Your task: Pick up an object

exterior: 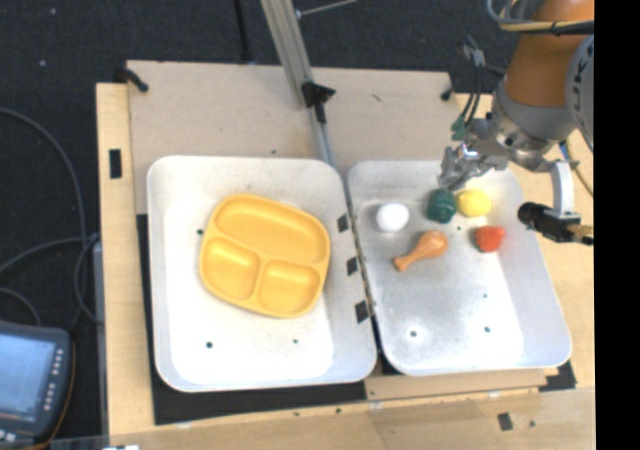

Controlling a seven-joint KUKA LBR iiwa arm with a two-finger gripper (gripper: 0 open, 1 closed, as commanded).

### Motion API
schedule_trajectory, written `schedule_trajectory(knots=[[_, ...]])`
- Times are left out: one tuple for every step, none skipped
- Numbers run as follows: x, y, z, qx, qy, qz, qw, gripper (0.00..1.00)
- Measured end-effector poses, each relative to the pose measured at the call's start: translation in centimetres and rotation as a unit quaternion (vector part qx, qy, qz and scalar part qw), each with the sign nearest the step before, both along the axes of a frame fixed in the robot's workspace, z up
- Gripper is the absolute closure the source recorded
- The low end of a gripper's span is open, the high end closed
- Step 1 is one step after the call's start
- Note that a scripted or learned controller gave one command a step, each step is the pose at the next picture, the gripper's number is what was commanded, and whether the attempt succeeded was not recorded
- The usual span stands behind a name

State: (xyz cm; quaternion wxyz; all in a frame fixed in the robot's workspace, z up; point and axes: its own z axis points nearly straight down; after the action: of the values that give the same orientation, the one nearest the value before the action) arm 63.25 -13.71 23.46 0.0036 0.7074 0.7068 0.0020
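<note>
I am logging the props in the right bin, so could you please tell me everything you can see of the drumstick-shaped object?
The drumstick is a small toy chicken leg, orange-tan and smooth, plastic by its look. It has a rounded, bulbous meat end and a thinner shank ending in a small knob. It lies flat on the floor of the right bin, bulb toward the upper right, knob toward the lower left. It sits below the white ball and the green object, apart from both; nothing touches it but the bin.

You cannot tell how the gripper (462, 166) stands: its tip is a small blur just above the green object (441, 205). The arm (545, 68) is cut off at the right edge, and the screen device (30, 383) at the lower left corner.
</note>
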Motion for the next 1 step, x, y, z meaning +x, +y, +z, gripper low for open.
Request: schedule_trajectory(knots=[[0.08, -0.05, 0.81, 0.0008, 0.003, 0.002, 1.0, 1.0]])
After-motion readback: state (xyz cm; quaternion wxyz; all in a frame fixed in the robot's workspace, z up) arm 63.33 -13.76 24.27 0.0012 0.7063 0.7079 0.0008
